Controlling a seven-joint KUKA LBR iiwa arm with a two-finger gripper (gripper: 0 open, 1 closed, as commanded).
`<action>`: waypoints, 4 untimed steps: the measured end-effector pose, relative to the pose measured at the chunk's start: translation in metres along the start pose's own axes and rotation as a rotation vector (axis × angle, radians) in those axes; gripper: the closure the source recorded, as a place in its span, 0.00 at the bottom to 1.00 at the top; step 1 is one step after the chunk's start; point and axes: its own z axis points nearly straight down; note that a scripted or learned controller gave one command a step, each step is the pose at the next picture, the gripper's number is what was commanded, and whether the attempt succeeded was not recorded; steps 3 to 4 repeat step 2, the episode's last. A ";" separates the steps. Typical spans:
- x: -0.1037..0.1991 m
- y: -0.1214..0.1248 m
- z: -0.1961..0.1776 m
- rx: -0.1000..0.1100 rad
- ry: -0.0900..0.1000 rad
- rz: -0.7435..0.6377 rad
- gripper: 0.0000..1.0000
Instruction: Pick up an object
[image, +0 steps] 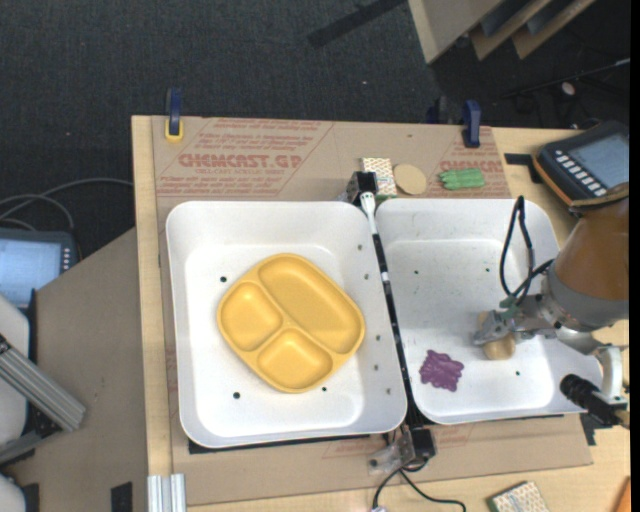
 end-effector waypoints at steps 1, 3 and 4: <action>0.036 0.044 0.011 -0.002 0.001 -0.007 1.00; 0.141 0.100 -0.097 -0.014 0.005 -0.016 1.00; 0.141 0.100 -0.097 -0.014 0.005 -0.016 1.00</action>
